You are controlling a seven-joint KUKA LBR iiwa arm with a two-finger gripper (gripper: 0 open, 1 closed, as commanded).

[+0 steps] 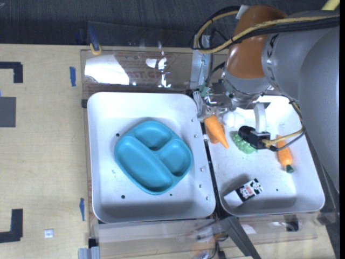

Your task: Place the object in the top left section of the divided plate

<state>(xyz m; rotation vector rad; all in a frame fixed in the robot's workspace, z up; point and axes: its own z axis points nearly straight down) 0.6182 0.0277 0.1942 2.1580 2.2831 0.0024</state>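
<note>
A blue divided plate (153,156) lies flat in the left white bin (102,117), near its middle, turned at a slant, with two smaller sections along its upper right side and one long section along its lower left. An orange carrot (216,130) lies in the right white bin (302,193) by its left wall, close to the divider between the bins, its narrower end pointing down and right.

text: none legible | small black-and-white box (249,189): print too small to read
</note>
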